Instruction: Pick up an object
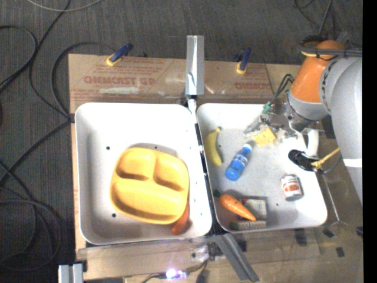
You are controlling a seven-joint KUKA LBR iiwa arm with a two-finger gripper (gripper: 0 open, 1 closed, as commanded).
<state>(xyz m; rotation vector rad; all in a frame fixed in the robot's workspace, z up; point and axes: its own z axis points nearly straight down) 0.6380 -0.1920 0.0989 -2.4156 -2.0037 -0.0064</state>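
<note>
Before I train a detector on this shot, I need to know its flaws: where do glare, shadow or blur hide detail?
Camera view: the white bins are bright and nearly washed out, the plastic sheet behind them glares; a purple light spot flares at the bottom edge; the end effector is a soft, cluttered patch; the yellow tray casts a faint shadow.

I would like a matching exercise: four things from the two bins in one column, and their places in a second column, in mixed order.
Things:
1. yellow divided tray
2. banana
3. blue bottle
4. carrot

Places:
A. right bin, near its front edge
B. left bin, in the middle
C. right bin, along its left wall
D. right bin, around the centre

Pairs: 1-B, 2-C, 3-D, 4-A
</note>
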